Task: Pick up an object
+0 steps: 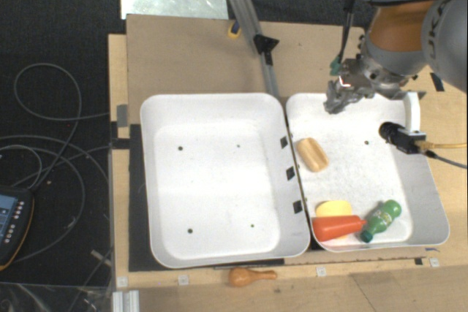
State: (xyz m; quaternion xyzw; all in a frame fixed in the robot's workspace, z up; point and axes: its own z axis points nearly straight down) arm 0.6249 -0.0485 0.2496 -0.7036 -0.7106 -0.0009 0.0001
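Claw (pixel 338 101): above right bin's far edge; grip state cannot be told.
Bread roll (pixel 312 154): likely light, stiff; pinch across short width.

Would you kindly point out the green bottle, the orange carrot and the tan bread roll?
green bottle (pixel 380 220), camera view, its body.
orange carrot (pixel 336 227), camera view, its middle.
tan bread roll (pixel 312 154), camera view, its top.

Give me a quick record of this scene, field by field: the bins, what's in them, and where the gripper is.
left bin: no objects seen inside
right bin: holds four objects
tan block: near the right bin's left wall
yellow piece: front of right bin
orange carrot: touching the yellow piece
green bottle: lying beside the carrot
gripper: over the right bin's far edge, nothing seen held
bench item: tan pear-shaped object in front of the bins
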